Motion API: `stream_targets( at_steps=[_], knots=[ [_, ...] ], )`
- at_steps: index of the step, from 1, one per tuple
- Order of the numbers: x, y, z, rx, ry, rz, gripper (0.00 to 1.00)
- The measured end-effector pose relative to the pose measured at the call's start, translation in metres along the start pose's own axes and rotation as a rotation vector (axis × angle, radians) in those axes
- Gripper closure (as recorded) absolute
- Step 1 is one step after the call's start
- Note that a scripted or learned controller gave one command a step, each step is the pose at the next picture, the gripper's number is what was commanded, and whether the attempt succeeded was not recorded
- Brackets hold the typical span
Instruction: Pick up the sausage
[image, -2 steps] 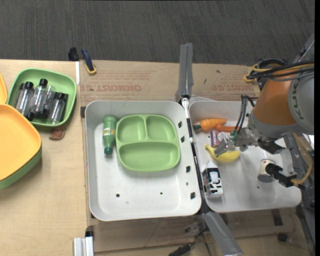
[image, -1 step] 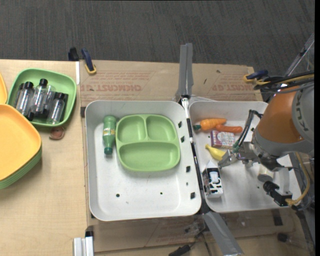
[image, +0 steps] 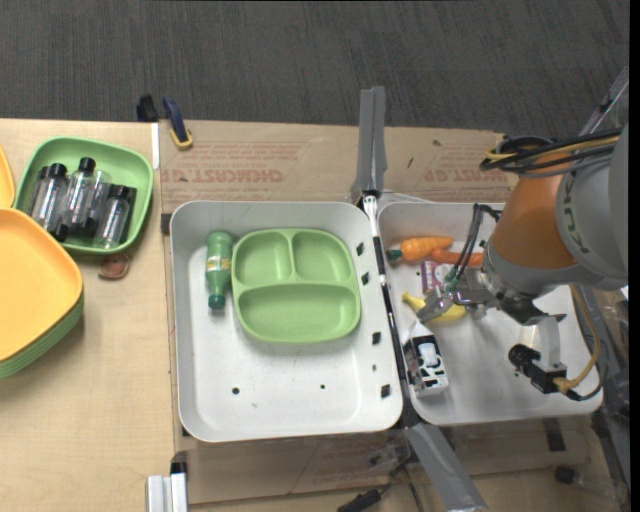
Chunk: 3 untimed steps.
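My gripper (image: 447, 296) hangs low in the right bin (image: 480, 385), near its left side, with the grey and orange wrist (image: 535, 235) above it. It is right over a yellow banana-like item (image: 432, 307) and a purple packet (image: 440, 272). An orange carrot-shaped item (image: 424, 245) lies at the back of that bin. A reddish-orange piece (image: 473, 258) that may be the sausage pokes out just behind the gripper, mostly hidden by the arm. Nothing is clearly held.
A black and white bottle (image: 427, 362) lies near the right bin's front left. The left bin (image: 290, 390) holds a green divided plate (image: 296, 285) and a green bottle (image: 217, 268). A green tray of bottles (image: 85, 195) and stacked orange plates (image: 35, 300) sit far left.
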<state>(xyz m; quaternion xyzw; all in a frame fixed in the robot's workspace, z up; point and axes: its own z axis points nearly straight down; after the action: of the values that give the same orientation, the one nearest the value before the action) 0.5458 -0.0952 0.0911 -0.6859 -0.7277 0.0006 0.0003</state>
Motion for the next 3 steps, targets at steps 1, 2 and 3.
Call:
stream_targets(
  at_steps=[1,2,3],
  knots=[
    [-0.010,-0.009,0.000,0.001,0.001,-0.171,0.00],
    [-0.010,0.069,0.000,0.000,-0.001,-0.243,0.00],
    [-0.011,0.068,-0.009,0.003,-0.002,-0.245,1.00]
  ],
)
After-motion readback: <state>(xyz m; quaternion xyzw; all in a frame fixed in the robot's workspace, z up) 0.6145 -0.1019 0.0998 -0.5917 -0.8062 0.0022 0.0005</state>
